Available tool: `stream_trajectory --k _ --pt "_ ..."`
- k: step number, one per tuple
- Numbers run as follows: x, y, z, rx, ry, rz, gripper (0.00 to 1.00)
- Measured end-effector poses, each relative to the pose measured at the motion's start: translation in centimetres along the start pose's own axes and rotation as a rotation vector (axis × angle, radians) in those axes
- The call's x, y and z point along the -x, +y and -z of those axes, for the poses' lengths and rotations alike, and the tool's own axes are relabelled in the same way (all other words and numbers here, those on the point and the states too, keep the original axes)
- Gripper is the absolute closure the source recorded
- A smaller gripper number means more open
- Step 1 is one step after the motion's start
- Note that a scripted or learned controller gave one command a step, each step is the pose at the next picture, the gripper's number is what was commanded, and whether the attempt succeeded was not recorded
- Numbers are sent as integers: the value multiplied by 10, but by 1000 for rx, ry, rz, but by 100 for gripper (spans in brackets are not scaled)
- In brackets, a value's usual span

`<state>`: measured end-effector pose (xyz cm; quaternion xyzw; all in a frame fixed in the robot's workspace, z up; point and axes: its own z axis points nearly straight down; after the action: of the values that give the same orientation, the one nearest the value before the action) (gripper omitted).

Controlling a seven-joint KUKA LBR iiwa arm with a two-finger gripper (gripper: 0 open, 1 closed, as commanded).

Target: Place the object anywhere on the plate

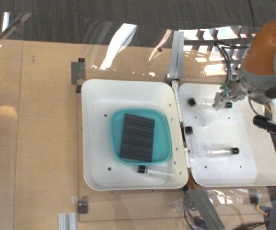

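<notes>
A teal plate (pixel 164 138) lies in the left bin (pixel 95 128) with a dark ribbed block (pixel 137 136) flat on it. A clear vial with a black cap (pixel 153 171) lies in that bin, just off the plate's front rim. My gripper (pixel 221 101) hangs low over the back of the right bin (pixel 253 171), far to the right of the plate. A small black cap (pixel 228 105) shows right beside the gripper tip. It is unclear whether that cap is held.
More clear vials lie in the right bin: one at the back left (pixel 191 101), one by the left wall (pixel 188 129), one near the front (pixel 222 151). A raised divider (pixel 178 114) separates the bins. A black cable clip (pixel 267 123) sticks out beside the wrist.
</notes>
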<state>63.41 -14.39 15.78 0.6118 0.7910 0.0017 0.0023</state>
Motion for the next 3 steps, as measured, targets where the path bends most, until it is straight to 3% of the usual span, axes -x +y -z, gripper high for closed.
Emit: stream_trajectory --k 1,3 --pt "-92 -4 29 3 0 241 100" --pt "-237 5 38 3 1 371 100"
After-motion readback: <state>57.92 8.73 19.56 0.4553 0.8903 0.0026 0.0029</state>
